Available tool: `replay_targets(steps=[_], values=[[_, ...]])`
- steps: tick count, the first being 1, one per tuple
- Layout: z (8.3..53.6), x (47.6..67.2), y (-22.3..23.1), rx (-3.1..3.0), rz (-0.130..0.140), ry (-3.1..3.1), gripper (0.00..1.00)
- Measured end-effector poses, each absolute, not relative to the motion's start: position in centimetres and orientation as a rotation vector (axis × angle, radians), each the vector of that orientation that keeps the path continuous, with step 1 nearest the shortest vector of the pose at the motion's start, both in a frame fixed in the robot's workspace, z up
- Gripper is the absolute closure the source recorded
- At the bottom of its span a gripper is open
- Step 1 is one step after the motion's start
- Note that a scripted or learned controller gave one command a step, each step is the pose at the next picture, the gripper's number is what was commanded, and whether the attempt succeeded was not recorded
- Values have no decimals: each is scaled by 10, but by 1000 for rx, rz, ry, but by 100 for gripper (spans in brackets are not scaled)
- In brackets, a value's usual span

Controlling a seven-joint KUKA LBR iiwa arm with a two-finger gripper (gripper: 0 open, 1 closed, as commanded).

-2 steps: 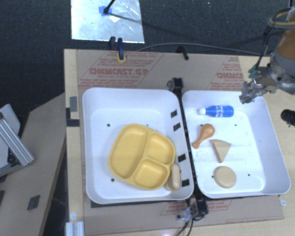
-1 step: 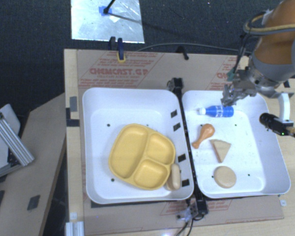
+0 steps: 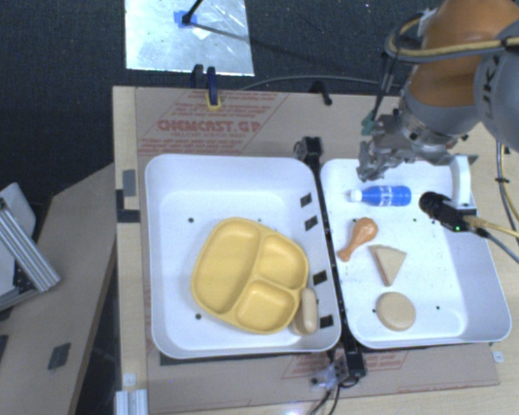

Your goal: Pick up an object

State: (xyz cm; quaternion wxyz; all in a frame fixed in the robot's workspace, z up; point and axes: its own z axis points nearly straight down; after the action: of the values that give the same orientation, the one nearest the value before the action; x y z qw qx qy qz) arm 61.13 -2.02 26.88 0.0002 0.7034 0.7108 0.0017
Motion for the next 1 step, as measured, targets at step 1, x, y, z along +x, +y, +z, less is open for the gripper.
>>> replay_targets(steps=[1], values=[[257, 624, 34, 2210, 5, 2232, 100]])
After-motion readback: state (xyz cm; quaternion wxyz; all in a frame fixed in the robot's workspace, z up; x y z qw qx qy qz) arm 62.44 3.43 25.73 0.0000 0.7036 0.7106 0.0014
